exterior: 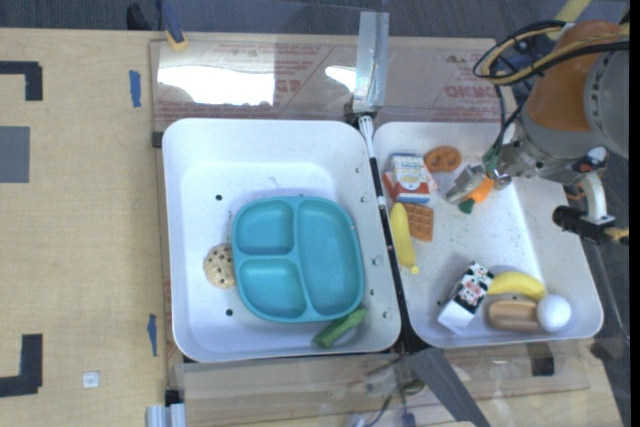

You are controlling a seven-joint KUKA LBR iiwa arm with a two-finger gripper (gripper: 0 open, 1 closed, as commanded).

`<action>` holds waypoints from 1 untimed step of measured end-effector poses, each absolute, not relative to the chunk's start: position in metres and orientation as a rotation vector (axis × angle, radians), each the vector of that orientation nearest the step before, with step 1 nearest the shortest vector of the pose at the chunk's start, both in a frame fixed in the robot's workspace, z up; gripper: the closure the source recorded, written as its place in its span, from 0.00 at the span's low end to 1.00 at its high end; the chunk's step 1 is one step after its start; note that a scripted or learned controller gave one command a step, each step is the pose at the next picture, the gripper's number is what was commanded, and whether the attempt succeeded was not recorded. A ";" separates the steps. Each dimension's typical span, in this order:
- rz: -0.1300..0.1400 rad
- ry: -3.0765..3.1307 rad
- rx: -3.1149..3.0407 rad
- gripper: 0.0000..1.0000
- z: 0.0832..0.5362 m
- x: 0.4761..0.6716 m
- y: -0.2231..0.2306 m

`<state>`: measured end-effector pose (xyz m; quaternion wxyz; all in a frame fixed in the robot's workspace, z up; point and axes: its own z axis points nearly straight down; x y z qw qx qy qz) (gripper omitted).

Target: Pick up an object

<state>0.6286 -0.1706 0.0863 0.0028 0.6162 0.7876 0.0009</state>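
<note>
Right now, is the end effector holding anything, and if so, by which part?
It cannot be told. The end effector sits low in the right bin beside a small orange piece, but a grip isn't visible.

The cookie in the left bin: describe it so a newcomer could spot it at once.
Start at the left bin, which holds a large teal divided plate. The cookie lies flat on the bin floor against that plate's left edge. It is small, round, tan with dark specks, unlike the green vegetable at the plate's lower right.

Cookie (218, 265) half under teal tray (298, 257)
</note>
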 end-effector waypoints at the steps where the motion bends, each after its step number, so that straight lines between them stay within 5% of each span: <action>1: 0.000 2.470 1.930 1.00 0.097 0.629 -0.170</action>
